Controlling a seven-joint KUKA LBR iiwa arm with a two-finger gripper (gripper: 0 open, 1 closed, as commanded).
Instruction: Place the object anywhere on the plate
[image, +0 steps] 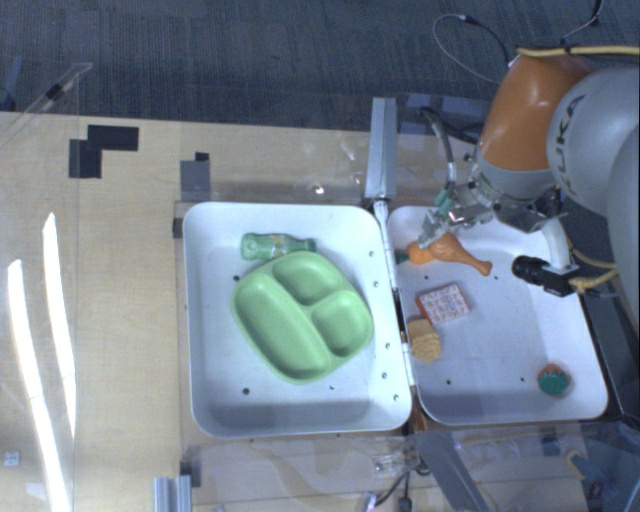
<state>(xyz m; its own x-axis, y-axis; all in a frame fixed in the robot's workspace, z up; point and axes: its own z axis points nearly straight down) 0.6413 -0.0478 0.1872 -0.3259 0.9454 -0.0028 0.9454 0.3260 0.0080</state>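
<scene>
green bottle (277, 244), patterned packet (443, 303), cookie (425, 343), green ball (553, 379)

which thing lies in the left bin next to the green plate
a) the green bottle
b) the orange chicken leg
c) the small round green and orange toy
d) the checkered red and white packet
a: the green bottle lies on its side just above the green plate in the left bin; the chicken leg, packet and round toy are all in the right bin.

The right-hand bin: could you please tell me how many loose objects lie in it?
4: an orange drumstick at the gripper, a patterned packet mid-bin, a waffle piece below it, a small green toy near right.
</scene>
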